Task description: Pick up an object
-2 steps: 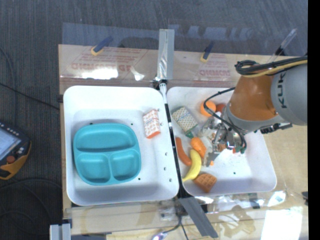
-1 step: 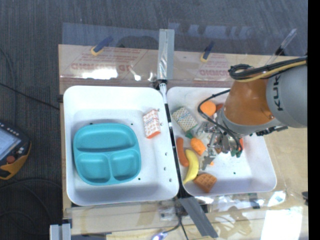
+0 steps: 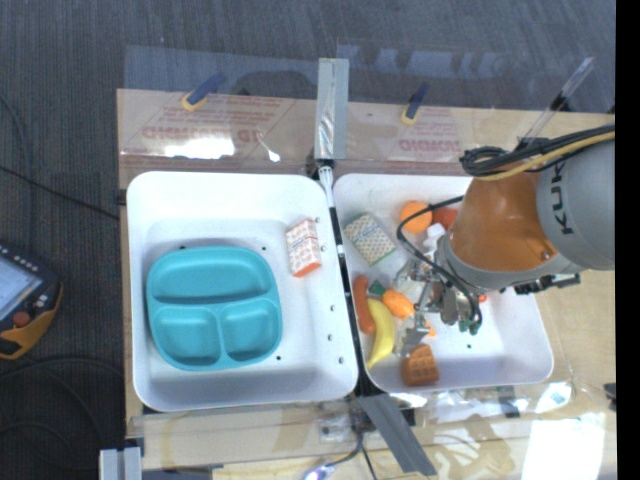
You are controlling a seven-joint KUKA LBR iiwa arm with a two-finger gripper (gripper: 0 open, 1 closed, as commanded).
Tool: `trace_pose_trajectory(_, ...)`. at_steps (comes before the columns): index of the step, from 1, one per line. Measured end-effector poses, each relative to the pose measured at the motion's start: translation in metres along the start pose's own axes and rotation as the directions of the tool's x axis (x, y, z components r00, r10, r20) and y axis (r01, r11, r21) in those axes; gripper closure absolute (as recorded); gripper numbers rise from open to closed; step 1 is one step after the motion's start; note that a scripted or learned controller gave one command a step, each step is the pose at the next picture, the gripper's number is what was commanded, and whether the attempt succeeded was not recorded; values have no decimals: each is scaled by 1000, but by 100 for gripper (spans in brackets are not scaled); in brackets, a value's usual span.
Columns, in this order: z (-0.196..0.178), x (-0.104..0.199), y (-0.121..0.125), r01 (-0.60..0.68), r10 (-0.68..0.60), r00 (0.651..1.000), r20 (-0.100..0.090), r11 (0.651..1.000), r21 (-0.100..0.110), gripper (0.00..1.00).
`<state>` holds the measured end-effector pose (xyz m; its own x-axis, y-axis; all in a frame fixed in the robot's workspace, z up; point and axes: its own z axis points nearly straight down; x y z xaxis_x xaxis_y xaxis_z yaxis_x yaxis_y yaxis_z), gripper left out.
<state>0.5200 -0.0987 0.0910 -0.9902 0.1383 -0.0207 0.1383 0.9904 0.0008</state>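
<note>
Toy food pieces fill the right-hand shallow white bin: a curved yellow plastic banana along its left wall, a small orange round piece just beside it, a brown waffle-like block near the front edge, a speckled pale sachet toward the back, and an orange ball in the back corner. Any of these could serve as the object to pick.

The grey arm's hand hangs low over the cluster between the banana, the orange piece and the brown block. Cables and the orange wrist band crowd it, so I cannot tell whether it is released or clenched, and nothing is plainly seen between its tips.

The left-hand white bin carries a teal plastic divided tray and a small orange-and-white packet near the divider; both bins rest on the counter.

The risk, as I judge it, lies in the crowding. The pieces touch or nearly touch, so the tips may land on two at once, wedge against the banana's curve, or push a smooth round piece sideways. The bin wall close by could also block one tip.
</note>
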Motion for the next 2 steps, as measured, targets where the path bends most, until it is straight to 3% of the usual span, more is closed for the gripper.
trace_pose_trajectory(1, -24, -100, 11, -42, 42, 999, -17, 999, 1, 0)
trace_pose_trajectory(2, 2, -53, -19, -134, 134, 991, -9, 991, 1, 0)
